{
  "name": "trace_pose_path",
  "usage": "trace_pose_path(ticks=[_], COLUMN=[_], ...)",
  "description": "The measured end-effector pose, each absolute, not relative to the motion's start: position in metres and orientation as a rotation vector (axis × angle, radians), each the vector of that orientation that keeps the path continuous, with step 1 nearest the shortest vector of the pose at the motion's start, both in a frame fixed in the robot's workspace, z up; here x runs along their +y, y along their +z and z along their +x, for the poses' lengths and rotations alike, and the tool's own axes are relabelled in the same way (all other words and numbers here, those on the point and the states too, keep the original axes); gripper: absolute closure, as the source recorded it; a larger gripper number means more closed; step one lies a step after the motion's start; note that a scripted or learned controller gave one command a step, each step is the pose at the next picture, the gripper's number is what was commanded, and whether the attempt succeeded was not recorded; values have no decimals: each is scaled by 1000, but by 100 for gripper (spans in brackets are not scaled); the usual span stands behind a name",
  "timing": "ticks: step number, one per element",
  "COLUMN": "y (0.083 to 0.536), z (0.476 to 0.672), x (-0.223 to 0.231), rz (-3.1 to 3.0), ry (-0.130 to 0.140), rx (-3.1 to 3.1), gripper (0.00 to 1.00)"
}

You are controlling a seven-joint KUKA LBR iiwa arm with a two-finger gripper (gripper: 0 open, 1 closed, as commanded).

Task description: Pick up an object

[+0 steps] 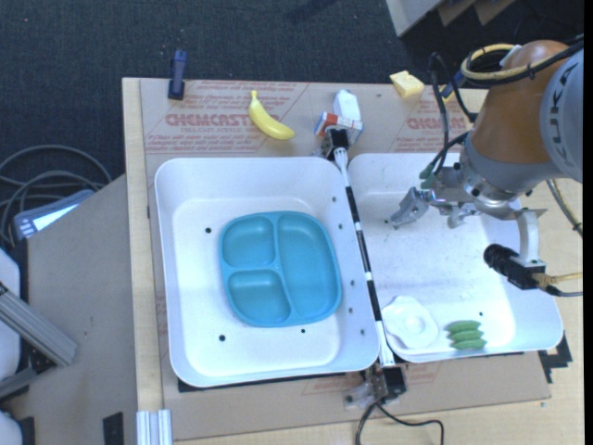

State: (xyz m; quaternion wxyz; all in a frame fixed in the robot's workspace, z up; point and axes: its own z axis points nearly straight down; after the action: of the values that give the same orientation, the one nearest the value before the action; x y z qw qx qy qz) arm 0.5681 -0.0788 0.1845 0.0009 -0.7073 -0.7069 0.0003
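My gripper (432, 213) hangs over the upper middle of the right bin (547, 327), open, with nothing between its fingers. One grey finger (405, 213) points down and to the left. In the same bin's near corner lie a small white round piece (410, 324) and a green pea pod (465, 334), well below the gripper and apart from it. A blue divided plate (278, 269) lies flat in the middle of the left bin (185, 202).
Behind the bins on the bench lie a banana (269, 119), a small white and red carton (343, 114), a yellow wedge (406, 84) and a dark blue item (177, 72). A black part with a cable (510, 265) hangs off the arm over the right bin.
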Motion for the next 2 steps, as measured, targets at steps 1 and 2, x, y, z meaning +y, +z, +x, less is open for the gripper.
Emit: trace_pose_path(ticks=[1,2], y=[85,85], z=[583,616], x=[-102,-119], rz=[-2222,-2222], ry=[0,-1], rx=[-2221,-2223], gripper=[0,0])
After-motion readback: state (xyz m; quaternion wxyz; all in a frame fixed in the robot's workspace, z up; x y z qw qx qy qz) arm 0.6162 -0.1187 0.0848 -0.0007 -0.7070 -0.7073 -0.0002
